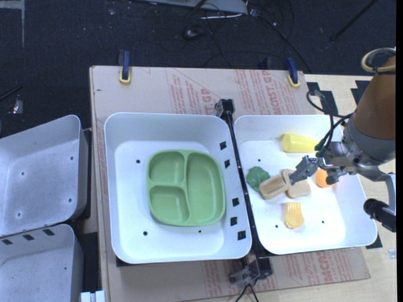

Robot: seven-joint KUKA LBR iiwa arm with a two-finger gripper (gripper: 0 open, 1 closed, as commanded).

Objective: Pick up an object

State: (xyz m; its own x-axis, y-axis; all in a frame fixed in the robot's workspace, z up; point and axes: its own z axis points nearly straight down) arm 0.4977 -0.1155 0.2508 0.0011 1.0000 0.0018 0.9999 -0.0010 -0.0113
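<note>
— Plywood, is it, that surface (164,90)?

— Flat tan board with red print, clamped at the far edge. On it two shallow white bins of smooth moulded plastic, rounded at the corners, stand side by side.

— What lies in the left bin (119,187)?

— One pale green tray (186,188), matte, soft-cornered, split into three compartments.

— And the right bin (359,231)?

— The grey arm with its orange band reaches in from the right. The gripper (305,170) hangs low over the middle, its dark fingers (308,165) slightly spread, just above the tan block (274,185), a smooth oblong lying slantwise. I can't tell if they touch it.

— The rest?

— A yellow wedge-like piece (299,143) toward the far side, a crumpled green lump (256,177) touching the block's left end, a ridged yellow piece (293,216) nearer the front, a small orange ball (323,178) beside the gripper.
</note>
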